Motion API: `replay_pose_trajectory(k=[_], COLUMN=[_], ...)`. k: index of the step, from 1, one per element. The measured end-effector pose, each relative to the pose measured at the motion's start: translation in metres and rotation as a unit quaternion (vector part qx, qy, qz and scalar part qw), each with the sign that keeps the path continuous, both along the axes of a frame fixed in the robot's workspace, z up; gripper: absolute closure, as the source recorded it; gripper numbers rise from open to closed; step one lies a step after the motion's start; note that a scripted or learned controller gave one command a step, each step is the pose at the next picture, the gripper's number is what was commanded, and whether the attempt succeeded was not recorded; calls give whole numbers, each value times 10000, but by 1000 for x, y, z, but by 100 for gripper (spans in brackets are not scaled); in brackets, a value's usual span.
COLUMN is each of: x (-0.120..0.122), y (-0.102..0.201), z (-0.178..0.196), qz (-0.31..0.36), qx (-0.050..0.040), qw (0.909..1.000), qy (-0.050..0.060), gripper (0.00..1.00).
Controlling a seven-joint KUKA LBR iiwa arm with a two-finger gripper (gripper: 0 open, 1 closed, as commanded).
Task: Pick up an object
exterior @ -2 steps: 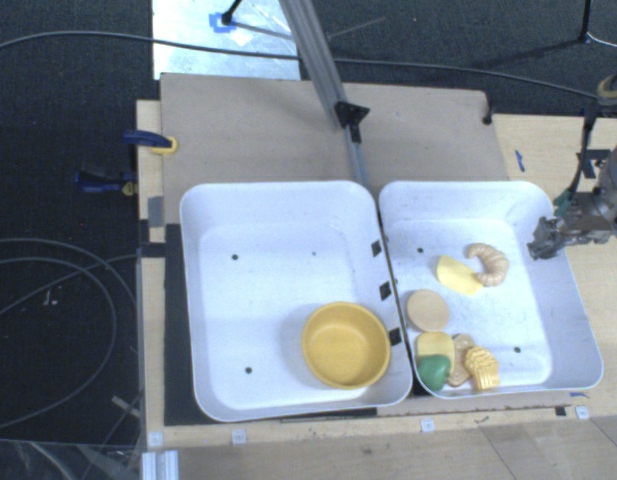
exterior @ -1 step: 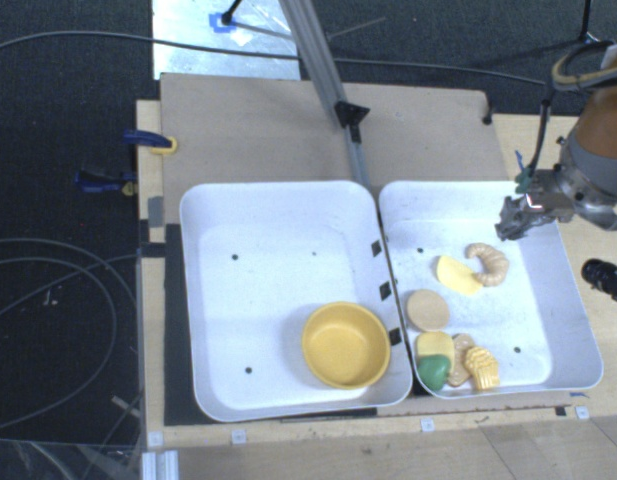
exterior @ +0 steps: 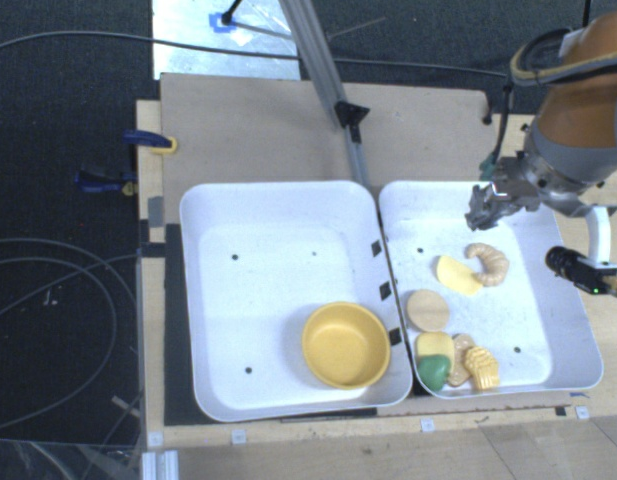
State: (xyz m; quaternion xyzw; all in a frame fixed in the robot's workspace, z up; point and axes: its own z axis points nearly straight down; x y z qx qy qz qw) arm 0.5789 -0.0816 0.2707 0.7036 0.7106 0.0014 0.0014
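My gripper (exterior: pixel 483 211) hangs over the back of the right bin (exterior: pixel 563 368), just above and behind a tan croissant (exterior: pixel 488 262). Nothing shows between its dark fingers. Beside the croissant lies a yellow wedge-shaped piece (exterior: pixel 456 275). A round tan disc (exterior: pixel 427 310) sits nearer the bin's left wall. At the front of that bin are a yellow-and-green piece (exterior: pixel 434 359), a small tan item (exterior: pixel 460 352) and a yellow ridged item (exterior: pixel 481 368). A yellow bowl (exterior: pixel 345 344) stands upright in the front right of the left bin (exterior: pixel 238 228).
A grey pole (exterior: pixel 323 58) slants across the board behind the bins. Blue and yellow clamps (exterior: pixel 148 143) grip the bench's left edge. Cables lie on the dark floor at the left. A black fitting (exterior: pixel 578 268) sticks out at the right bin's right rim.
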Motion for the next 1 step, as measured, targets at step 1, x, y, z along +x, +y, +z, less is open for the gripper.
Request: replay_pose_trajectory(k=[1], x=[26], y=[42], z=[-1], qz=[-1], qx=[2], qw=[10000], qy=[-5], gripper=[100])
